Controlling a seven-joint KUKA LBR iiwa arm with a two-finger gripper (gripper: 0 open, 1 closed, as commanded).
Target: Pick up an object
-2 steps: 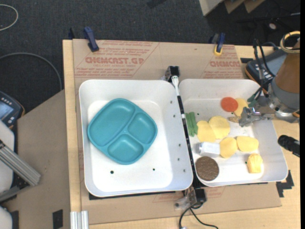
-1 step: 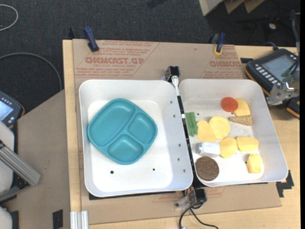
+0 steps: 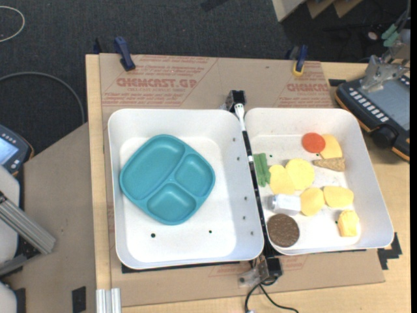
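Observation:
The right bin (image 3: 365,175) holds several small food-like pieces. A red disc (image 3: 313,142) lies at the back beside a yellow wedge (image 3: 331,147) and a tan triangular slice (image 3: 330,164). A green strip (image 3: 261,169) lies along the bin's left wall. Round yellow pieces (image 3: 292,175) sit in the middle, with more yellow chunks (image 3: 338,197) to their right and a yellow block (image 3: 348,223) near the front. A brown round patty (image 3: 283,230) rests at the front left, just below a small white piece (image 3: 285,204).
The left bin (image 3: 130,240) holds a teal divided plate (image 3: 167,178), tilted diagonally. Blue (image 3: 124,53) and yellow-blue (image 3: 300,59) clamps hold the cardboard base at the back. A dark keypad device (image 3: 374,106) sits off the bench at the right.

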